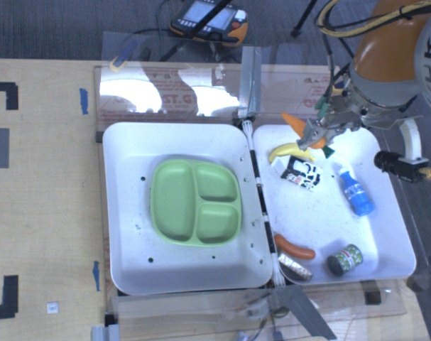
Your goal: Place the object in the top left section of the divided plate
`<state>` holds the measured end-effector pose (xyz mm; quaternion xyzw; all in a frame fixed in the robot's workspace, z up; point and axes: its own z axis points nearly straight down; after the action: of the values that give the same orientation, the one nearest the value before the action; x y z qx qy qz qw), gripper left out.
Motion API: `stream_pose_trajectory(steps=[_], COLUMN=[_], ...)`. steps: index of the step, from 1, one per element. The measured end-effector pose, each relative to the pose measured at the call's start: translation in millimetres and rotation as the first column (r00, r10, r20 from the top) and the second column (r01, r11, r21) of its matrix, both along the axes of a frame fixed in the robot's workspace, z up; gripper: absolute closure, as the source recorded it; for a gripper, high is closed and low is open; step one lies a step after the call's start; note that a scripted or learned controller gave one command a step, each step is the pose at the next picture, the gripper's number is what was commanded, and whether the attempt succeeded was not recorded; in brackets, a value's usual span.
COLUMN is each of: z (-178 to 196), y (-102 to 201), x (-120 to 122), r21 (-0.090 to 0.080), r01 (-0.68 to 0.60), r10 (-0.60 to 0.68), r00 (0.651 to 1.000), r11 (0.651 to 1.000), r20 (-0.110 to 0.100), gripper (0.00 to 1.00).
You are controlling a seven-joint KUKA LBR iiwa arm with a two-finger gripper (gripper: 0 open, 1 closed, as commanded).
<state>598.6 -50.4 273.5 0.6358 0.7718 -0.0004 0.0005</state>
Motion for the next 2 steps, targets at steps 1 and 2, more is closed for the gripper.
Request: stream_pose_trajectory(steps=[1,2], z=[10.3,35.4], y=[1.0,-70.1], x=[1.1,-32.3], r21=[-0.002,-0.001], r01=[-0.002,0.030], r10=[0.002,-0.030], r00=[1.000,1.000], r11=[1.000,1.000], r20=[0.003,0.004], gripper=[1.00,1.00])
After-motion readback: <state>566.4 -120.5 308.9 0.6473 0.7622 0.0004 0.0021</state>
